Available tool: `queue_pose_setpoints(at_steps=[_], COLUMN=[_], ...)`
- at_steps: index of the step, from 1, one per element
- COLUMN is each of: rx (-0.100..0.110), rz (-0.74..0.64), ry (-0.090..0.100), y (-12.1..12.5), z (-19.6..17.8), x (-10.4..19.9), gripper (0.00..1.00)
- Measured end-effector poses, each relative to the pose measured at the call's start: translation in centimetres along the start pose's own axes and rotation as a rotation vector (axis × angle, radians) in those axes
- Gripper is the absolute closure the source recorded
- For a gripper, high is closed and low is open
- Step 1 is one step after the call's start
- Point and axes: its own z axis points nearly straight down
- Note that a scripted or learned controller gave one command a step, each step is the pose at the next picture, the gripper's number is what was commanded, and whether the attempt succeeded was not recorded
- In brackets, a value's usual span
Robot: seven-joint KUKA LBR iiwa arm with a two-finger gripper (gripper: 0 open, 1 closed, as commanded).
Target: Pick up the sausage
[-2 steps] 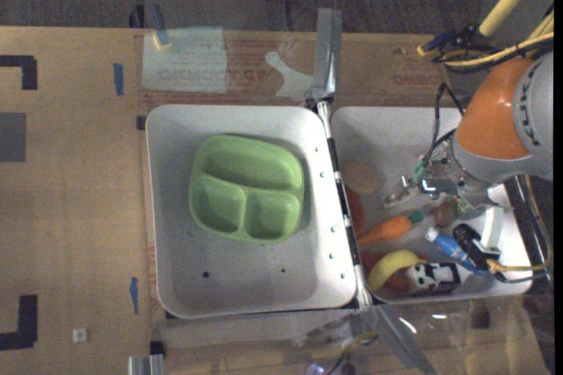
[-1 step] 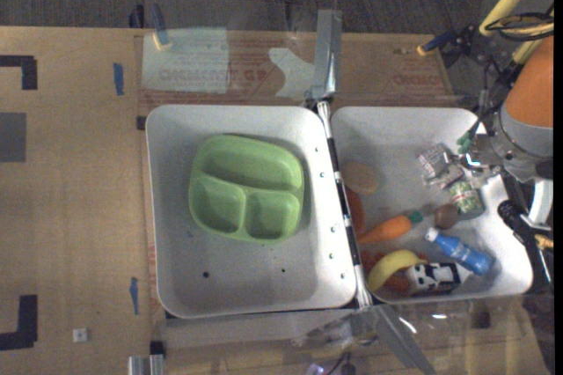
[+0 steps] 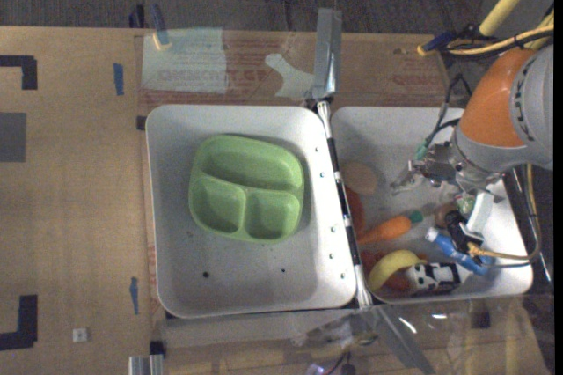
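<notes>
Bins sit side by side on the bench, and in the left bin (image 3: 176, 276) we see a green divided tray (image 3: 247, 187) lying flat. The right bin (image 3: 378, 131) holds the clutter: an orange carrot (image 3: 385, 230), a yellow banana (image 3: 392, 265), a round tan piece (image 3: 359, 178) and a dark red sausage (image 3: 354, 210) lying along the left wall, just beside the carrot. The gripper (image 3: 420, 172) hangs over the middle of this bin, apart from the sausage; we cannot tell how wide it stands or whether it has anything.
</notes>
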Motion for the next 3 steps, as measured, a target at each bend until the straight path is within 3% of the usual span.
queue_pose_setpoints(at_steps=[1, 2, 3], rx=[0.008, 0.001, -0.002], rz=[0.099, -0.04, -0.038], ry=[0.024, 0.014, 0.005], y=[1.3, -0.4, -0.4], z=[-0.1, -0.1, -1.1], x=[-1.6, -2.0, -2.4], gripper=[0.0, 0.0, 1.0])
